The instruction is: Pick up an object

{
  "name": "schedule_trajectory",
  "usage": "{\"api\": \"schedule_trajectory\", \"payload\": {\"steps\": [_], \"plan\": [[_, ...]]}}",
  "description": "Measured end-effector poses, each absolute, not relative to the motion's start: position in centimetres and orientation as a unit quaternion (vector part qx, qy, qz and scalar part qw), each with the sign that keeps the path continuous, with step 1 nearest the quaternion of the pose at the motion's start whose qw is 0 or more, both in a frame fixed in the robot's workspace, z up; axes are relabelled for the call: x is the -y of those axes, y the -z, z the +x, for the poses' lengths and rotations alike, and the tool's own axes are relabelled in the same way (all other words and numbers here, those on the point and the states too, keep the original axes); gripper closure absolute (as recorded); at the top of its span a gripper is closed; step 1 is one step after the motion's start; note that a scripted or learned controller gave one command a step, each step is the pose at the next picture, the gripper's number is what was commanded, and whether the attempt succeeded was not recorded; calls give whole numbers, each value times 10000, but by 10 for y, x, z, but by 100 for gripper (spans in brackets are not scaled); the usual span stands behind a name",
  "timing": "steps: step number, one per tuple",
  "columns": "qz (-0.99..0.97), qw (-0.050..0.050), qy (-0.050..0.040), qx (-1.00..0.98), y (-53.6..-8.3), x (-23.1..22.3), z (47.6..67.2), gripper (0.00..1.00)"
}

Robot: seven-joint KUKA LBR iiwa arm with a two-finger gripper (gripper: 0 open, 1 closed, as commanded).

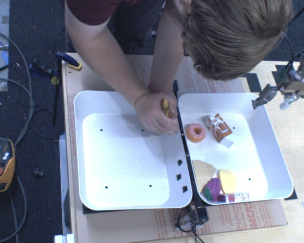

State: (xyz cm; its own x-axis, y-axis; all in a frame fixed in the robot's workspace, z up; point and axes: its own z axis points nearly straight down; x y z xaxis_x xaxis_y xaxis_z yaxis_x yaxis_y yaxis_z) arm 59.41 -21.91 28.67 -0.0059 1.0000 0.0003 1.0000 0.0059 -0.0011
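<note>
I take the doughnut (195, 132) as my landmark; it is pink and lies flat in the right bin (273, 151), near the wall this bin shares with the left one.

Nearest to the camera, toward the front edge from the doughnut, I see a cluster in the front corner of the right bin: a magenta and green toy (212, 189), a yellow block (227, 181) just beside it, a small red and white packet (236, 197) against the front rim, and a pale tan flat piece (203, 167) behind them.

Just to the right of the doughnut lies an orange and white carton (219, 128). Its long axis runs at a slant, from the far left to the near right, and the near end points to the bin's right front part.

To the left of the doughnut, over the dividing wall, a person's hand (154, 114) is closed around a small yellow object (165, 107), low over the far right part of the left bin (91, 151). What this object is and which way it points, I cannot tell, because the hand covers most of it.

Further away and well to the right of the doughnut, the gripper (273, 96) hangs over the far right corner of the right bin. Its fingers (262, 96) stand apart with nothing between them.

Farthest, the person's head (233, 24) leans over the bench (116, 70).
</note>
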Motion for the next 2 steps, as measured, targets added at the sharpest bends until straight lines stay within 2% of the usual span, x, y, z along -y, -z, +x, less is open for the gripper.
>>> {"api": "schedule_trajectory", "payload": {"steps": [1,2], "plan": [[-7047,11,-5,7095,-275,218,634,0],[-7026,8,-6,7116,-285,216,636,100]]}}
